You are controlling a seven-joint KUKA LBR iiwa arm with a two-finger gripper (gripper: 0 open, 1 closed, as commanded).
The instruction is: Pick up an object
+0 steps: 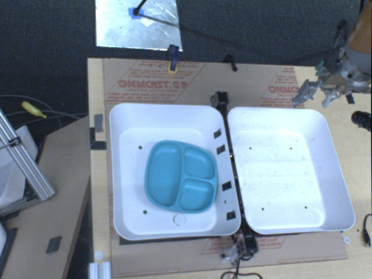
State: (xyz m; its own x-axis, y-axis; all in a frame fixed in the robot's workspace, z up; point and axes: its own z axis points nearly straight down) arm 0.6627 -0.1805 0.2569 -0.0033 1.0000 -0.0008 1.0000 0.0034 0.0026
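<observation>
Camera view, from above and at a slant. I see the gripper [317, 93] at the upper right, above the bench beyond the far rim of the right bin [325, 127]. Its two fingers stand spread wide with nothing between them. I judge that it is parked there to leave both bins in plain sight before an approach.

The only thing I can pick, a blue divided plate [181, 176], lies flat in the left bin [125, 156]. It sits near the middle of the floor, somewhat toward the near wall and well apart from the gripper. A small pale disc [179, 219] lies just beside the plate's near edge.

The plate's raised rim and inner ridges are, I judge, the only grippable edges. There is open floor on its left and far sides. Its right side lies closer to the wall shared by both bins, leaving less room there for a finger.
</observation>
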